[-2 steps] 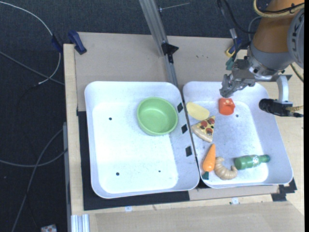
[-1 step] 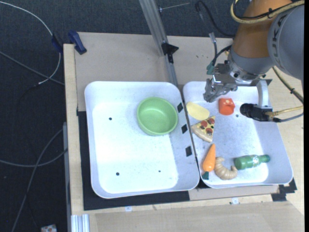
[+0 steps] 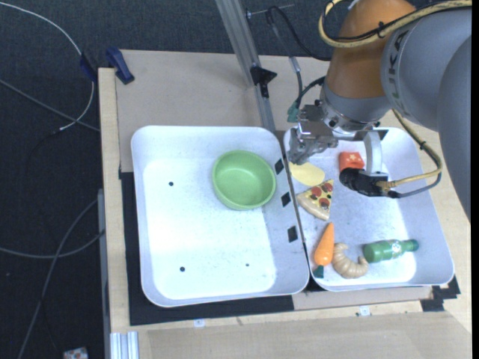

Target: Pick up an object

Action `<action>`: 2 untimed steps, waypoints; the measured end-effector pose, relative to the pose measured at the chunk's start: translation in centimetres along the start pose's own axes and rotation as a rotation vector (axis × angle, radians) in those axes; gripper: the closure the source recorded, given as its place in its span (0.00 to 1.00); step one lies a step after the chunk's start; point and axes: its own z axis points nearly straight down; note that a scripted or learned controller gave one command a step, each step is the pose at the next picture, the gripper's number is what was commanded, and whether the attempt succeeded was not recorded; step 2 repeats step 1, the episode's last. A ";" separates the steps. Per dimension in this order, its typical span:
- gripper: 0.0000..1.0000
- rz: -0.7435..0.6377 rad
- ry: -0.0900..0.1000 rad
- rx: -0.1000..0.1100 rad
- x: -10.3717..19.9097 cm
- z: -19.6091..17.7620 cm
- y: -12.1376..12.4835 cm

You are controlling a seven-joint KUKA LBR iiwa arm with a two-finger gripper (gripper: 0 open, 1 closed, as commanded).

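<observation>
My gripper [image 3: 301, 149] hangs over the far left part of the right bin [image 3: 428, 223], close to the divider between the two bins. Just below it in the view lies a pale yellow flat piece [image 3: 307, 173], and I cannot tell whether the gripper touches it. A pizza slice [image 3: 317, 200] lies next to the yellow piece on its near side. A red block [image 3: 350, 159] sits just right of the gripper. Toward the bin's front lie a carrot [image 3: 324, 245], a croissant [image 3: 349, 263] and a green bottle [image 3: 389, 250] on its side.
A green bowl [image 3: 243, 179] stands in the left bin [image 3: 187, 238], near its far right side. A slanted metal post [image 3: 243, 43] rises behind the bins. The arm's big grey and orange body [image 3: 374, 51] looms over the right bin's far edge.
</observation>
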 end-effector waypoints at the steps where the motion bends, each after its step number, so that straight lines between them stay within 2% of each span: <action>1: 1.00 -0.001 0.000 -0.007 5.7 -1.7 -1.4; 2: 1.00 -0.001 0.000 -0.007 5.7 -1.7 -1.4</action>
